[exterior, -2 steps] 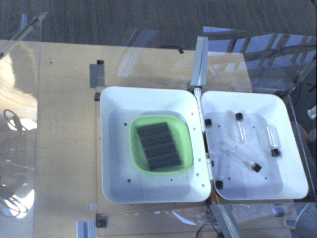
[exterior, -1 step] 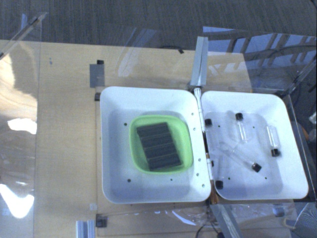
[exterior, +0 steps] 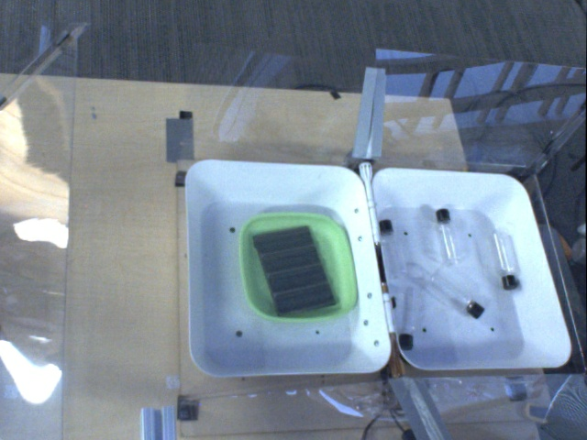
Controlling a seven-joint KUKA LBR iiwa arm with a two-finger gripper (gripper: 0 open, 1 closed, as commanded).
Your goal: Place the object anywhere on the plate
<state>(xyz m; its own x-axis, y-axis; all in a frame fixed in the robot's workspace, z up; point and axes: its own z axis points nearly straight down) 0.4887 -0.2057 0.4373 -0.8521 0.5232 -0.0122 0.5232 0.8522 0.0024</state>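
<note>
Three clear black-capped vials (exterior: 448, 238) lie scattered in the right bin (exterior: 541, 337).

Count taken from above the bench. White bins: two, side by side, the left bin (exterior: 206, 273) and the right bin (exterior: 537, 273). Green plates: one (exterior: 252, 287), square, in the left bin. Dark ribbed blocks: one (exterior: 293, 270), lying on the plate. Clear tubes with black caps, all in the right bin: three that I can make out, first (exterior: 447, 235), second (exterior: 503, 262), third (exterior: 456, 298). The tubes are transparent, so count uncertain.
</note>
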